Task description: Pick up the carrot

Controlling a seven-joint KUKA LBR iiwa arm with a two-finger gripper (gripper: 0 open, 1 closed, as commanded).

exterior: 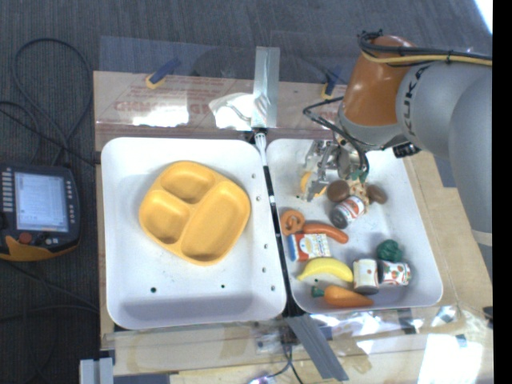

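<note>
Orange and tapered, the carrot [347, 297] lies flat at the near edge of the right bin [416, 214], just below the banana [326, 270] and touching or almost touching it. Nothing has hold of it yet, so the pick is not done, and by the look of things hardly started.

Up at the far end of that bin the gripper [324, 170] hangs low over the clutter, well apart from the carrot. How wide it stands I cannot tell, and nothing can be made out in its grasp. To my eye the whole job is left: cross the bin, come down, close, lift.

And what a crowd lies between! A brown round thing [338, 190] and a small tin [349, 210] sit just beside the claw. Further along come a red sausage [324, 232], a small orange ring [290, 222] and a red-and-white packet [304, 249]. Then the banana, with a white cup [366, 274], a printed can [394, 274] and a dark green piece [390, 250] to its right. The cup crowds the carrot's far side, so a descent there looks tight.

Over in the left bin [128, 286], a yellow divided plate [194, 211] sits well out of the way.
</note>
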